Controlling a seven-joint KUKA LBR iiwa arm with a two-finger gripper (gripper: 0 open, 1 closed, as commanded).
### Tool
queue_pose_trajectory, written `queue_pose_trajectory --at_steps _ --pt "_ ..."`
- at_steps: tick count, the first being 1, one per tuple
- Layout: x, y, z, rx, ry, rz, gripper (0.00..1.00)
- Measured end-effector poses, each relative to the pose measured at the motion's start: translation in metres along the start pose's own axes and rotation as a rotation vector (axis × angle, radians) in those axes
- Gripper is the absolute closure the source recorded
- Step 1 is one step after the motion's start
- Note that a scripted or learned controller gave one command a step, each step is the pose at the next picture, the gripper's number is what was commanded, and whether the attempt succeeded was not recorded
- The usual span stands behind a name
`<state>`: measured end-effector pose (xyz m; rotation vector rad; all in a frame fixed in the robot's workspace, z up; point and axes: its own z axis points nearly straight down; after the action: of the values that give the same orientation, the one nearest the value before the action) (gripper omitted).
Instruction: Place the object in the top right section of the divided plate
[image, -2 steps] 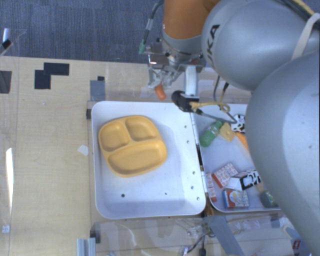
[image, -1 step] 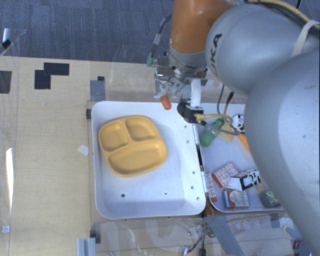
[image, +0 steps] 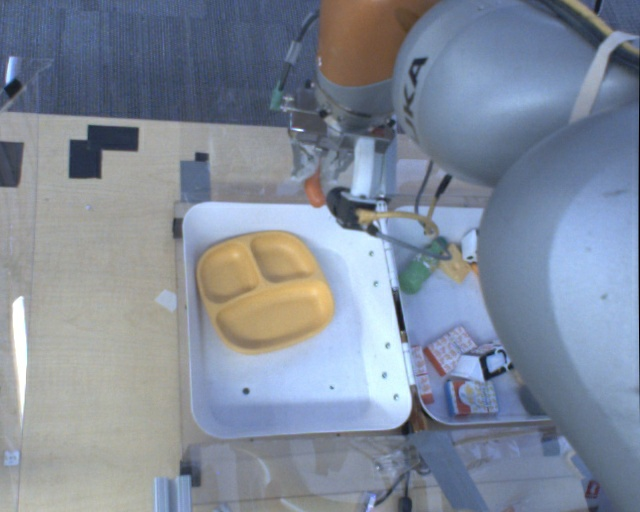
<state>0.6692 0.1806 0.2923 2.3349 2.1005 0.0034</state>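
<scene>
From above, the gripper (image: 322, 185) hangs at the far rim of the left white bin (image: 370, 330), a small orange object (image: 315, 190) at its tip, though whether the fingers pinch it I cannot tell. Below and left of the gripper sits the divided plate (image: 264, 290), smooth matte yellow with rounded sections (three of them). Right of the gripper, in the neighbouring bin, lies a green bottle (image: 416, 272); farther down, glossy red-and-white packets (image: 452, 350).
</scene>
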Motion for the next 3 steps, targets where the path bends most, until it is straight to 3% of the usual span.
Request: queue_pose_trajectory --at_steps 1,2,3 --pt "0.002 0.001 -0.011 -0.002 0.0 -0.007 1.0" --pt "0.029 -0.003 -0.037 -0.001 0.001 -0.293 1.0" --pt "-0.032 -0.034 -0.065 -0.002 0.0 -0.248 1.0"
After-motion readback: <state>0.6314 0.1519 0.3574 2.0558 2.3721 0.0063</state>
